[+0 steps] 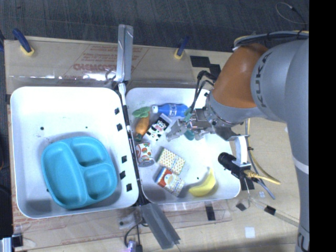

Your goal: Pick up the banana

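Note:
The yellow banana [204,185] lies curved against the near wall of the right bin [231,193], towards its front right corner. My gripper [184,130] hangs over the middle of that bin, up and to the left of the banana and well apart from it. Its fingers stand open with nothing between them. The grey arm with its orange band [239,83] reaches in from the right above the bin's far right part.
The right bin also holds a blue bottle [170,109], a green item [140,112], an orange item [142,126], a black-and-white block [157,127], a small can [144,154], a checkered packet [172,160] and a red-and-white box [169,178]. A blue divided tray [79,170] lies in the left bin.

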### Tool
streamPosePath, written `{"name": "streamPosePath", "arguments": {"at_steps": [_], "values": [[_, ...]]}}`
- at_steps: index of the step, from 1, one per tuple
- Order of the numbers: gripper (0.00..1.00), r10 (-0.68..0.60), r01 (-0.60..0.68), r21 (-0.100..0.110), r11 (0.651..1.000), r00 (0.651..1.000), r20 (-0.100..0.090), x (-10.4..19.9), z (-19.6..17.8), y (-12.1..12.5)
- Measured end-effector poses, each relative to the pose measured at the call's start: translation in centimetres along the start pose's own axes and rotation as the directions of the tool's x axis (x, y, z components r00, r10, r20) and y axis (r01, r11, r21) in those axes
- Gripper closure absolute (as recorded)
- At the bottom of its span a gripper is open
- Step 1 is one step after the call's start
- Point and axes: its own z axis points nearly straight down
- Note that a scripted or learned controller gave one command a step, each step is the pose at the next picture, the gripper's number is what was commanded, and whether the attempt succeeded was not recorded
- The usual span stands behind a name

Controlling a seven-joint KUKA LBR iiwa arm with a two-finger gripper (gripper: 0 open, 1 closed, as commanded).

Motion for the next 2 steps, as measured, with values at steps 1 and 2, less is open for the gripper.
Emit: {"name": "streamPosePath", "arguments": {"at_steps": [1, 2], "values": [[0.0, 0.013, -0.013, -0.003, 1.0, 1.0, 0.0, -6.9, -0.1, -6.1], [0.0, -0.032, 0.032, -0.001, 0.999, 0.999, 0.0, -8.1, 3.8, -6.1]]}}
